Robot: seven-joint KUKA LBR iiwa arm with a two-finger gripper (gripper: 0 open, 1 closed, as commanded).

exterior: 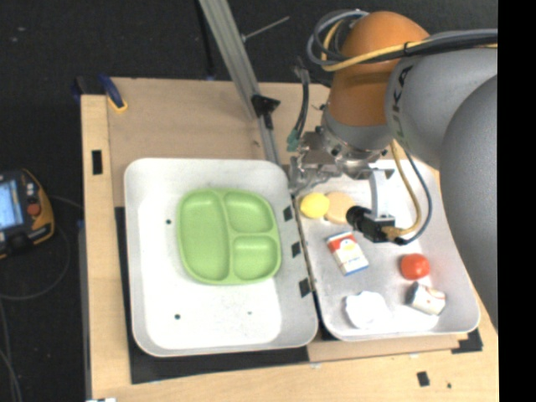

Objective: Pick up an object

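My gripper (311,177) hangs over the far left corner of the right bin (456,262), under the orange wrist band. A yellow round object (313,206) lies just below it, touching a pale beige piece (337,208). Further toward the front lie a small red, white and blue carton (347,252), a red ball (414,266), a white round lump (365,310) and a small white and red piece (425,300). I see nothing between the gripper's fingers, and the wrist hides them.
The left bin (151,249) holds a green divided tray (229,236). A grey metal rail (236,57) slants down from the top toward the divide between the bins. The bulky grey arm (452,115) covers the right bin's far right side.
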